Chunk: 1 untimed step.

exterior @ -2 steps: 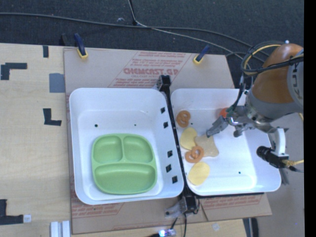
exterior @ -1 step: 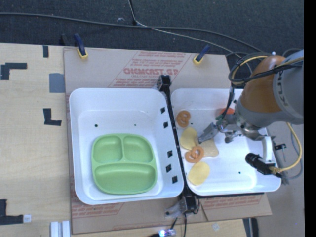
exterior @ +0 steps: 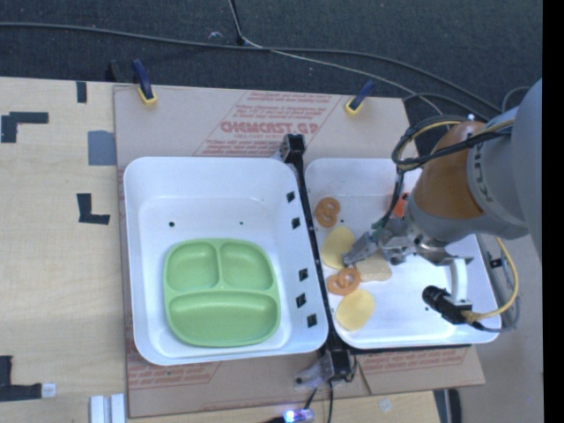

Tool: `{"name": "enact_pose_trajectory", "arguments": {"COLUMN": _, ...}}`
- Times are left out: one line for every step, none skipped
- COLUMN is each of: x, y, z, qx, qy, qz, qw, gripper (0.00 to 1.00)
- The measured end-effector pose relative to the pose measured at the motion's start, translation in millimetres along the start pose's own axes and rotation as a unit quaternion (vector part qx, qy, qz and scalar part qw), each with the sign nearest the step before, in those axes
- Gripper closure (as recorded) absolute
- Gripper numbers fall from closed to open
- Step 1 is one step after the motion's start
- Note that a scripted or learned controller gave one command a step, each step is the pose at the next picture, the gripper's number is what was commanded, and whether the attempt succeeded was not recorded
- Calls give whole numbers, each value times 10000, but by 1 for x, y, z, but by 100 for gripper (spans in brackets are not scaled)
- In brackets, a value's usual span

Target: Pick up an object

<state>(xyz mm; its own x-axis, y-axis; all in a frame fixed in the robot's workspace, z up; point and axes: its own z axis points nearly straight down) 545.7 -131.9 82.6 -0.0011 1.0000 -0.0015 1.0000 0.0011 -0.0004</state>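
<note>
The right bin [exterior: 414,324] holds several small flat food pieces: an orange pretzel-like ring [exterior: 328,210], a pale yellow chip [exterior: 335,247], an orange ring [exterior: 343,281], a yellow chip [exterior: 355,309] and a beige piece [exterior: 377,271]. My gripper [exterior: 363,251] reaches in from the right and is low over the middle of these pieces, its tips next to the pale yellow chip and just above the beige piece. Nothing can be seen held between its fingers.
The left bin [exterior: 145,192] holds a green three-compartment plate [exterior: 220,291]. A black divider [exterior: 304,236] runs between the bins. The arm's grey body with its orange band [exterior: 445,183] covers the right bin's right side. Cables [exterior: 264,47] trail behind the bench.
</note>
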Motion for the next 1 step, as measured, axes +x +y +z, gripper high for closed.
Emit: {"name": "enact_pose_trajectory", "arguments": {"x": 0, "y": 1, "z": -13, "qx": -15, "qy": -5, "qz": -4, "qw": 10000, "gripper": 100}}
